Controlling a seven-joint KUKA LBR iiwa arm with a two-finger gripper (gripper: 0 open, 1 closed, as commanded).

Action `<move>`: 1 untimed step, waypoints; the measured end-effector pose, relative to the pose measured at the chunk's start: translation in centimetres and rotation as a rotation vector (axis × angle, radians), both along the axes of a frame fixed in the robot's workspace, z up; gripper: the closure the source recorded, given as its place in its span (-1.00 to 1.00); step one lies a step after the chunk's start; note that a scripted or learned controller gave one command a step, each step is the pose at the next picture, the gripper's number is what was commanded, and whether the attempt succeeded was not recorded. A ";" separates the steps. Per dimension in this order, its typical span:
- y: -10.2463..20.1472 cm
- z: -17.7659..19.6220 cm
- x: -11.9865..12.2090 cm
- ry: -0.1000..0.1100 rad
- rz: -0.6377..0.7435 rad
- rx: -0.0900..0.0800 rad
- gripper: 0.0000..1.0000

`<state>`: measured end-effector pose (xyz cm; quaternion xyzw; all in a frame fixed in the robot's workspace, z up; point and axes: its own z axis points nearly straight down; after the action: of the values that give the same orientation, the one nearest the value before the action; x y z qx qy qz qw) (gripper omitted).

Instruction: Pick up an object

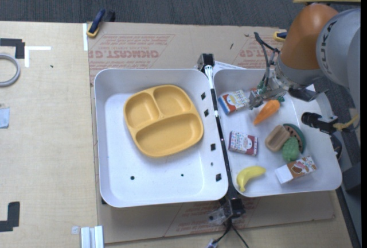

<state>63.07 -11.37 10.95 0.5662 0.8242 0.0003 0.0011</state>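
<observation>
the gripper (265, 93) sits low in the right bin (321, 183), right at the leafy end of the toy carrot (267, 112); whether it is released or clenched cannot be told from this slant. the carrot lies on the bin floor, tilted, its orange tip pointing down and away from the tool. just left of the carrot is a small carton with a red and blue label (234, 101), lying flat. below the carrot, a small red packet (242, 143) rests on the floor, and to the carrot's lower right a brown slice of toy bread (277, 138) leans against a green piece (292, 147). further below the carrot are a yellow toy banana (249, 176) and a white and orange carton (296, 169). well left of the carrot, the left bin (114, 183) bears a yellow divided plate (164, 120).
</observation>
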 end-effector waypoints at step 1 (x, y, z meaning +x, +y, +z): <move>7.7 11.3 -1.9 0.000 0.170 0.000 1.00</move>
<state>61.22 -3.66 22.25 0.4941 0.8694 0.0002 0.0011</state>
